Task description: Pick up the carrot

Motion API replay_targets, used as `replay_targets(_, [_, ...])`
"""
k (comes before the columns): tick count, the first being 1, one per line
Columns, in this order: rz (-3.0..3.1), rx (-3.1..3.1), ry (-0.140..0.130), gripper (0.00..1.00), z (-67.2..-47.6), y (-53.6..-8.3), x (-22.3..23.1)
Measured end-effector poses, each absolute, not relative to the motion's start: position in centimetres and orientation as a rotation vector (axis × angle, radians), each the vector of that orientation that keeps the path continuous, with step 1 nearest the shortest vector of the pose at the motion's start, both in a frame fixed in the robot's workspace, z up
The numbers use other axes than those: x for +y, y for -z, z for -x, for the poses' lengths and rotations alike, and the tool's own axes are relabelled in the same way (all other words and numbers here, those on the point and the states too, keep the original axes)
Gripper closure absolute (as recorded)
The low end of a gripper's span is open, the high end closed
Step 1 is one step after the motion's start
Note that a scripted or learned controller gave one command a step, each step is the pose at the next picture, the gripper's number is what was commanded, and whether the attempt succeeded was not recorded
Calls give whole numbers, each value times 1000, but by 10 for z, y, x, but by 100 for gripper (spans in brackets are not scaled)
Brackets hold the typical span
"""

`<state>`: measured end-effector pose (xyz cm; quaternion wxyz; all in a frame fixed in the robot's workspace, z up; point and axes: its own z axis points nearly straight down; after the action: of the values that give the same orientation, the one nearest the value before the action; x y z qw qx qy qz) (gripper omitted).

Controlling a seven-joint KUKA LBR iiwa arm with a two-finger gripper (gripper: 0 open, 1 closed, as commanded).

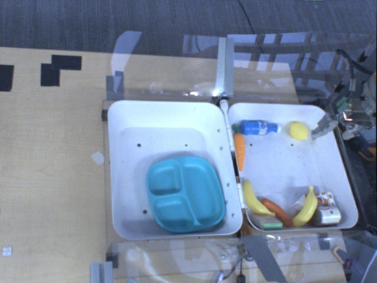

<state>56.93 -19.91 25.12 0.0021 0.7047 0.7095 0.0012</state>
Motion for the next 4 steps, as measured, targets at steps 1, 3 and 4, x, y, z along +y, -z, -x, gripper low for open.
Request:
replay_targets(1, [-2365, 2053, -12, 0, -586, -89, -152])
replay_targets(3, [-2609, 1730, -29, 100, -543, -102, -99])
replay_targets(4, [-2592, 1774, -6, 100, -488, -185, 39])
